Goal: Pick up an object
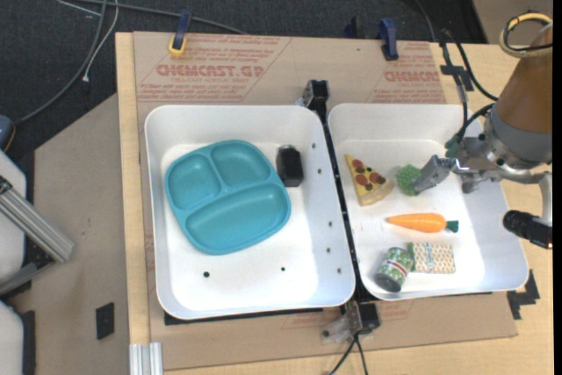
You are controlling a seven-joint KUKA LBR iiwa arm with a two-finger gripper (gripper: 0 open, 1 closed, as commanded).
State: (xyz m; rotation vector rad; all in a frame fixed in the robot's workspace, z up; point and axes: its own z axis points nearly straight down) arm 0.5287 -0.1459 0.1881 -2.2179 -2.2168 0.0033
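**Q:** Broccoli first: where does it sit?

**Me:** Broccoli (408, 179) lies in the right bin (492, 123), and I take it as my landmark. My jaws (432, 174) come down at it from the right, the grey finger tip touching or nearly touching its right side. I cannot tell from this slant whether the fingers are spread or closed, and nothing shows clearly between them, so I claim no hold.

**Q:** What lies around the broccoli?

**Me:** Just left of it rests a pizza slice (365, 179), its point toward the bin's far side. Nearer the camera than the broccoli, a carrot (421, 224) lies on its side, green end to the right. Beyond the carrot, still further toward the near rim, a green-and-white can (395, 266) lies tipped over, touching a small patterned packet (434, 258) on its right.

**Q:** And further left?

**Me:** Well left of the broccoli, across the divide, the left bin (176, 277) holds a teal divided plate (228, 196). A small black object (290, 165) sits just beside the plate's right edge, between plate and broccoli.

**Q:** Your arm?

**Me:** My orange band (531, 97) shows to the right of the broccoli, above the wrist. Both bins rest on a worktop (255, 66) covered with printed cardboard.
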